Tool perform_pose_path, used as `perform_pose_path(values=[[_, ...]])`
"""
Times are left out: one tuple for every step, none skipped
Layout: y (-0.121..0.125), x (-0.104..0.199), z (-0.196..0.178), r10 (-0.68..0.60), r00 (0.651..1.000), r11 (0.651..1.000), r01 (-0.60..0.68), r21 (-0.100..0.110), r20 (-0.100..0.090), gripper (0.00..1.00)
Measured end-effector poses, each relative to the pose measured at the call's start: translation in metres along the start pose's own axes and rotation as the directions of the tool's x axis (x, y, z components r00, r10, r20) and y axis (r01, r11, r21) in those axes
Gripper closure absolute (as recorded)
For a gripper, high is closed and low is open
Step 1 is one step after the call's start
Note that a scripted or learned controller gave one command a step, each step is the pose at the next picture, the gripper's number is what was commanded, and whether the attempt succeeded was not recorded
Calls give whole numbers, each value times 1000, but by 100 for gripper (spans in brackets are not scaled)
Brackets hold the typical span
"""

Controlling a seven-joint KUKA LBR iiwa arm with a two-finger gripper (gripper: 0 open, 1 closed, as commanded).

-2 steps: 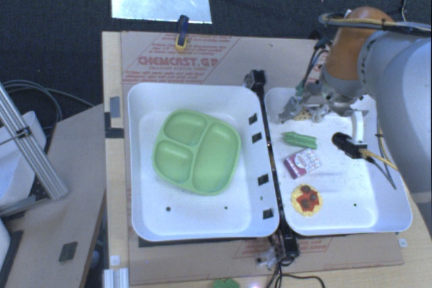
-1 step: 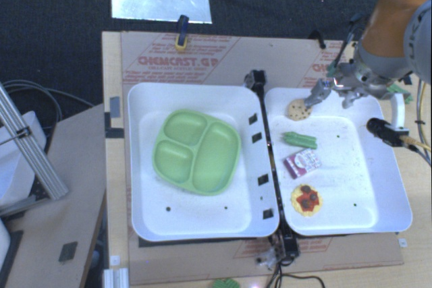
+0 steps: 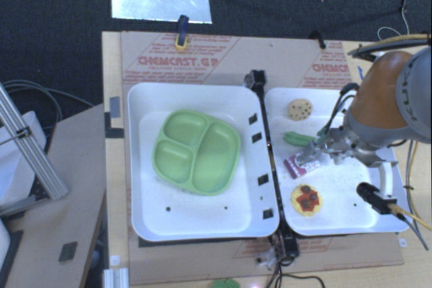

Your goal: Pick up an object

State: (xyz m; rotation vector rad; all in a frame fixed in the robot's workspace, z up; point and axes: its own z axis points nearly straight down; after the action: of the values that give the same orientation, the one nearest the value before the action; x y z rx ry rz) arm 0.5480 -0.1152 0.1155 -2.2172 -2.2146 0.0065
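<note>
Hovering end effector [image 3: 318, 153] beside pink packet [image 3: 297, 164], right bin [image 3: 344, 220].

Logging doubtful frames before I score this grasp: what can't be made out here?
- Gripper: camera view, the wrist above covers its fingers.
- Pink packet: its gripper-side end is blurred into the gripper.
- Green piece: small, partly behind the gripper; kind unclear.
- Arm: cut off by the right edge.

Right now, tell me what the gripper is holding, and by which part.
It cannot be told. The gripper is low in the right bin, at the pink packet and the green piece.
</note>
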Motion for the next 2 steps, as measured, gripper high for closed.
perform_pose_path(values=[[43, 12, 23, -8, 1000, 1000, 8, -12, 3, 0], [125, 24, 29, -9, 1000, 1000, 9, -19, 4, 0]])
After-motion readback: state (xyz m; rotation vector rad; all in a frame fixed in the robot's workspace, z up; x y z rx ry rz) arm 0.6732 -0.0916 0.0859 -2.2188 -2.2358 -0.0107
